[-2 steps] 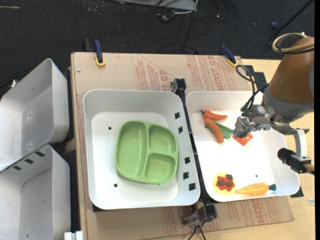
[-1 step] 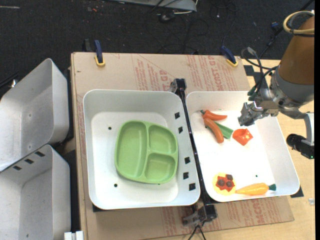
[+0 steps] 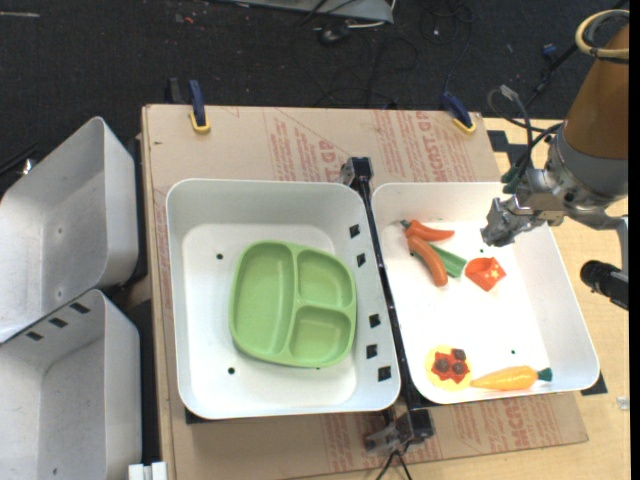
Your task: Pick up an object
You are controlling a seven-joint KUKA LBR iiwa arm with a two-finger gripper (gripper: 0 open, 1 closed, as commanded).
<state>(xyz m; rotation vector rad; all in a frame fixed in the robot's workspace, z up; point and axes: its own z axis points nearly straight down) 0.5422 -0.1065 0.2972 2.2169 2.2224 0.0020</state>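
Seen from above, the bench [image 3: 260, 138] carries two shallow white bins side by side. The left bin [image 3: 195, 208] has a green divided plate [image 3: 293, 304] lying flat near its middle, with three compartments. The right bin [image 3: 570, 318] has several small toy foods. Near its far left corner lie two orange-red carrots with green ends [image 3: 433, 248], one just beside the other and almost touching. A red pepper piece [image 3: 485, 273] lies just to the right of them, apart from them. Along the near edge of this bin there is a yellow flat piece with dark red berries [image 3: 449, 366], and beside it, to the right, an orange carrot [image 3: 508, 376] that lies flat with its green end toward the near right corner. The arm [image 3: 598, 118] comes in from the right, and the gripper [image 3: 500, 226] hangs over the far part of the right bin, above the red pepper piece and a little beyond it. It is dark and small in the view, so I cannot tell how it is set, and nothing can be seen in it.
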